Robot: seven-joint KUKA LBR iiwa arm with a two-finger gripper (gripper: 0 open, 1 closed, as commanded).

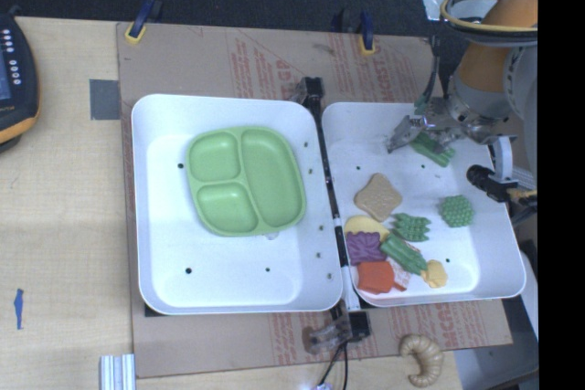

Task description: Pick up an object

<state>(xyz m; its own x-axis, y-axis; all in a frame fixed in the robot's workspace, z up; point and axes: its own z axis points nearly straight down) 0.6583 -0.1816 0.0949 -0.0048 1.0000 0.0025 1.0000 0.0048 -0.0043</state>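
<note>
We see the gripper (416, 134) low in the right bin (498, 274), upper right of the frame, beside a green piece (434, 151); whether its fingers are apart or clamped on it, we cannot tell. Toy foods, among them a tan cracker (377, 195), crowd that bin's lower half, likely gathered for picking, while the left bin (164, 269) holds a green divided plate (247, 180). Red print on the cardboard (238, 59) lining the surface is unreadable.

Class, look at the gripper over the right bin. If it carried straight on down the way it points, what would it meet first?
Most likely the green piece lying right at the gripper, and under it the floor of the right bin. Depth is hard to judge from this slanted view.
</note>
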